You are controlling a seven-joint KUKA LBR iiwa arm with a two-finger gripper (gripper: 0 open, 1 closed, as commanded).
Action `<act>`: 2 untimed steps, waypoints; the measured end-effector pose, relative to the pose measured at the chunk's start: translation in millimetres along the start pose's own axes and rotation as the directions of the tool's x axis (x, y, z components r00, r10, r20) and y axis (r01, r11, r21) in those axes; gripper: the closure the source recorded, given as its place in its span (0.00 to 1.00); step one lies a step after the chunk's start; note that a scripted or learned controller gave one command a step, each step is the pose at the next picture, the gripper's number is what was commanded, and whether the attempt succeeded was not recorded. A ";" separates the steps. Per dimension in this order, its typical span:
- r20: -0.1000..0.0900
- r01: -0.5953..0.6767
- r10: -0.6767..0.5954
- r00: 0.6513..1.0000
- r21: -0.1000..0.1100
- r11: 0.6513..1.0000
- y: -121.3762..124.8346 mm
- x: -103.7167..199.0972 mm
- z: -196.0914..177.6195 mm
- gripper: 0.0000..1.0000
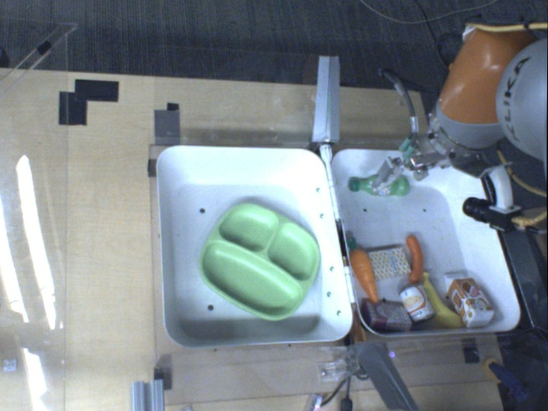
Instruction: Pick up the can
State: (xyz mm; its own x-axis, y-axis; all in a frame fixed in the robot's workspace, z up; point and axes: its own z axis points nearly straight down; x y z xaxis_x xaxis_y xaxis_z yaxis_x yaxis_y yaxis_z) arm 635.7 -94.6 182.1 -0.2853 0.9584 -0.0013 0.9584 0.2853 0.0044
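The small cylindrical can with a pale label (416,302) lies near the right-hand white bin's (445,221) front edge — wedged between a yellow banana (438,306) and a dark packet (387,317). The two-finger gripper (401,168) hangs well apart from it at the back — touching a green bottle (377,184); its state I cannot tell.

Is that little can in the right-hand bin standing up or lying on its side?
Tipped, it seems. The can lies slantwise on the right bin floor among the food items, beside the banana, its label side facing up. It is small, so this is a best reading.
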 end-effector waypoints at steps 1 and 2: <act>0.003 0.012 -0.012 1.000 -0.004 1.000 19.4 -5.7 81.6 0.00; 0.002 -0.052 0.052 0.999 -0.004 0.999 43.4 23.4 -5.4 0.00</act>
State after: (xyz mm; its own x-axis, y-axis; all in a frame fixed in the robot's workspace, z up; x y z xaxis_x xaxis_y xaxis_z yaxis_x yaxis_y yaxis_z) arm 670.6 -59.8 187.7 -0.2355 0.9719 -0.0029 0.9718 0.2355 0.0086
